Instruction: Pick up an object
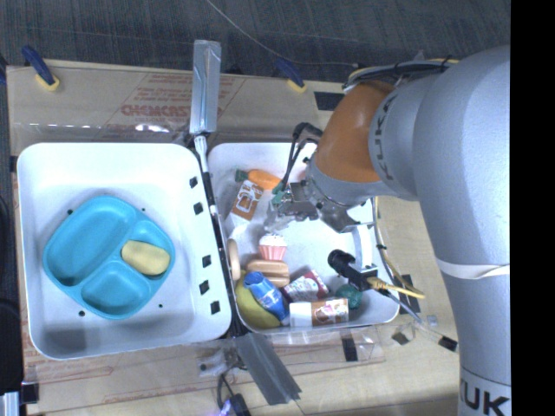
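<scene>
Approach step, no grasp yet: gripper (286, 204) sits low in the right bin (305, 248), just above the pink cupcake (272, 248) in the view, with nothing visibly held. Whether it is spread or closed I cannot tell, since the wrist blocks it. Likely target is the cupcake; an orange carrot-like toy (263, 178) and a small carton (247, 199) lie up-left of the cupcake, also within reach. Next move calls for a short drop onto the cupcake, staying clear of the bun (269, 272) touching its lower side. Below the cupcake the pile is tight: blue bottle (264, 291), banana (250, 312) and can (317, 312) overlap, labels unreadable. Far left of the cupcake, the left bin (52, 172) holds a blue plate (95, 258) with a yellow lump (145, 256), identity unclear.
</scene>
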### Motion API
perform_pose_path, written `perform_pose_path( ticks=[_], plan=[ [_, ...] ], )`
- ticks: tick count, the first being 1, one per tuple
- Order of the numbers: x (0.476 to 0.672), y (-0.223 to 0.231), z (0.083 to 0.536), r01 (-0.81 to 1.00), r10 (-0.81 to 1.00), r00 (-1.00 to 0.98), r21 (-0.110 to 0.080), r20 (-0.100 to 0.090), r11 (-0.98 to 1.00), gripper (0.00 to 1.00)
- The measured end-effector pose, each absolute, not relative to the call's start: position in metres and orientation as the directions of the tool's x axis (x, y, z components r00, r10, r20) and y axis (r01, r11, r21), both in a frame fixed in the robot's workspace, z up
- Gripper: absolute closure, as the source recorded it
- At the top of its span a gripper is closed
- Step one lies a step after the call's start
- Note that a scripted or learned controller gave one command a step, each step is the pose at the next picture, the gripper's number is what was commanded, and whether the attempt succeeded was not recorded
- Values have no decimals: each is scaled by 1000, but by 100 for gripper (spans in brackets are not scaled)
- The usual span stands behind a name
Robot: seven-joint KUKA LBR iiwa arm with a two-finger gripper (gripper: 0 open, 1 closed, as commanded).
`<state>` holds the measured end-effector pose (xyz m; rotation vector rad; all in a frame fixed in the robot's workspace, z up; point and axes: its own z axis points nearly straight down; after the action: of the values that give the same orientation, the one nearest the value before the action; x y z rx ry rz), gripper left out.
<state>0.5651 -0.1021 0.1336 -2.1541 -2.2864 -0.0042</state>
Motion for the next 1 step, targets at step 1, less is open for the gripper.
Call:
perform_pose_path(
  ticks=[1],
  plan=[
    [565,-102,133,998,998,-60,1,2,60,0]
  ],
)
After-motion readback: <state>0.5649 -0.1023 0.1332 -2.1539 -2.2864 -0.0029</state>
